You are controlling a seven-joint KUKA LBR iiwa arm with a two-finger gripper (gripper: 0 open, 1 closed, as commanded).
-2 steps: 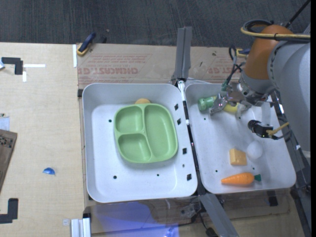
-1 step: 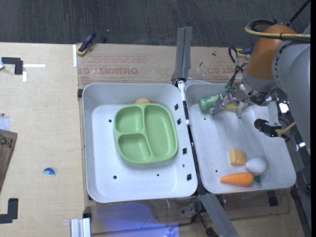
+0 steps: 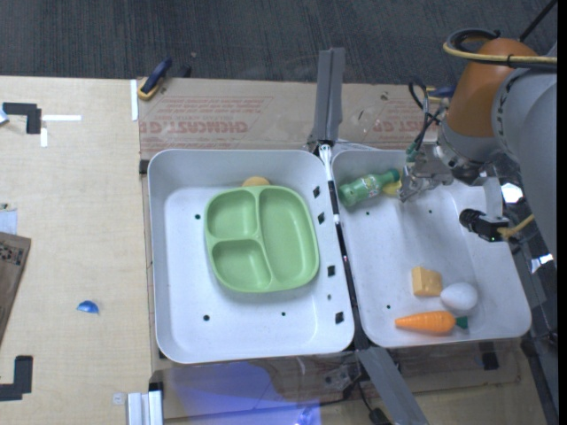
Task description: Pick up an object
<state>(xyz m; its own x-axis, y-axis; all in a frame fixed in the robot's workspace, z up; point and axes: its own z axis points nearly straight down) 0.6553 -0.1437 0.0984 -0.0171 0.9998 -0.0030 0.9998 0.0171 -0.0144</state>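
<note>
Grey arm (orange-banded), hand (image 3: 413,187) beside green bottle (image 3: 368,187)

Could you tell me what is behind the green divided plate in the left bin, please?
A yellowish rounded thing peeks out past the far edge of the green divided plate. The plate covers most of it, so I cannot identify it.
</note>
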